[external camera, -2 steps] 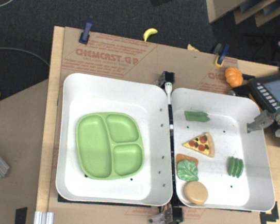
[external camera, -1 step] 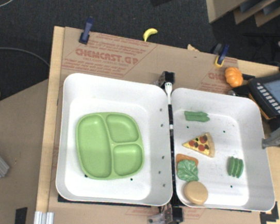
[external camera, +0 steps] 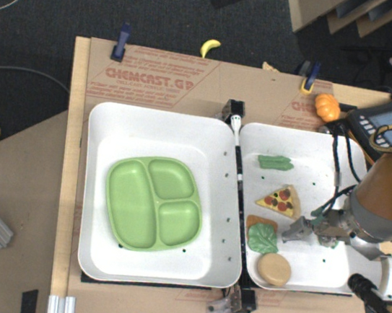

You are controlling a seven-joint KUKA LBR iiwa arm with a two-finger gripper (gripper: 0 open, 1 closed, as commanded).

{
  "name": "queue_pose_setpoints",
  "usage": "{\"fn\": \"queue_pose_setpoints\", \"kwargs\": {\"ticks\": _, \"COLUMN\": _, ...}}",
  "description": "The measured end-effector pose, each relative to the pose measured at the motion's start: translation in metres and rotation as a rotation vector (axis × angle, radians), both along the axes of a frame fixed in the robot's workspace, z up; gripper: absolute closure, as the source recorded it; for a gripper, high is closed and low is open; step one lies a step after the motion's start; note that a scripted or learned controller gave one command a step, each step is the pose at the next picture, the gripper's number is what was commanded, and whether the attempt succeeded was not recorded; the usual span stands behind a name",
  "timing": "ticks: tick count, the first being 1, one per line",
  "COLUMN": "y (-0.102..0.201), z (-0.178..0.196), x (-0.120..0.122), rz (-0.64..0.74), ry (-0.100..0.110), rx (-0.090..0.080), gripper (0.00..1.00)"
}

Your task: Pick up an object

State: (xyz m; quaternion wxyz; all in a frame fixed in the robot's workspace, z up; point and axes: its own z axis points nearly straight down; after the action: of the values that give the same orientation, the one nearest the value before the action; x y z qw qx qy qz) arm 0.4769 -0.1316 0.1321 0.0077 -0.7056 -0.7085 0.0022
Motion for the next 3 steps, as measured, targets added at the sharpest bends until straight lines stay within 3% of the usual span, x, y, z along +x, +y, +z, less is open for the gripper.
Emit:
{"fn": "queue_pose_setpoints", "kwargs": {"ticks": 1, "y": 0.037, "z": -0.050, "x": 0.053, "rz": 0.001, "ry": -0.017, "rx": -0.009, "gripper": 0.00}}
{"fn": "queue_pose_setpoints", "kwargs": {"ticks": 2, "y": 0.035, "z": -0.035, "x": 0.053, "rz": -0.004, "ry": -0.023, "rx": -0.008, "gripper": 1.00}}
{"fn": "queue_pose_setpoints", "kwargs": {"ticks": 3, "y": 0.107, "z": 0.057, "x": 0.001, "rz": 0.002, "ry": -0.019, "rx": -0.005, "gripper": 1.00}}
